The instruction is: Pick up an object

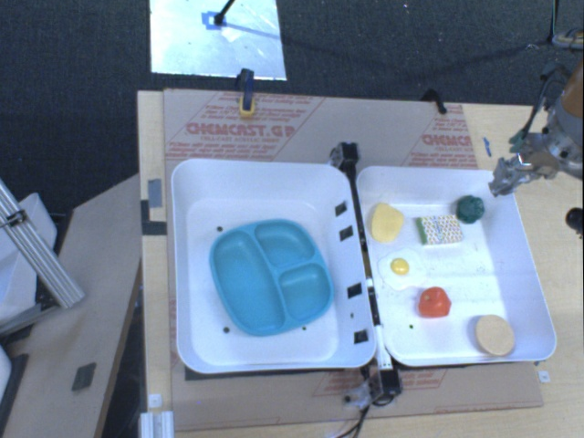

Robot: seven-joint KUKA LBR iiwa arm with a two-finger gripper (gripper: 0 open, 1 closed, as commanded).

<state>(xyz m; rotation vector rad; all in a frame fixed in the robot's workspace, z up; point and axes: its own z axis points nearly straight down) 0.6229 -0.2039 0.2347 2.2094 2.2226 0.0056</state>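
Gripper [504, 179] sits at the right bin's [534, 281] far right rim, above the wall, nothing between its fingers; at this resolution we can't tell if they're open or shut.

Left to right. Left bin [182, 245] carries one blue divided tray [271, 276]: smooth moulded plastic, three compartments, lying flat. We read it as a drop target, not a pick candidate. Black clips run down the seam between the bins, likely to keep them from shifting.

Right bin has the pick candidates, spread apart so each has finger clearance:
- yellow rounded lump [387, 223], smooth
- toy fried egg [399, 267], flat and thin, poor grasp
- speckled sponge block [442, 231] with green edge, squarish, probably soft
- red piece [434, 302], rounded, small
- dark green knobbly ball [470, 209], nearest the gripper, so we'd call it the likely target
- tan disc [495, 334], flat, near corner

Nothing lifted yet.
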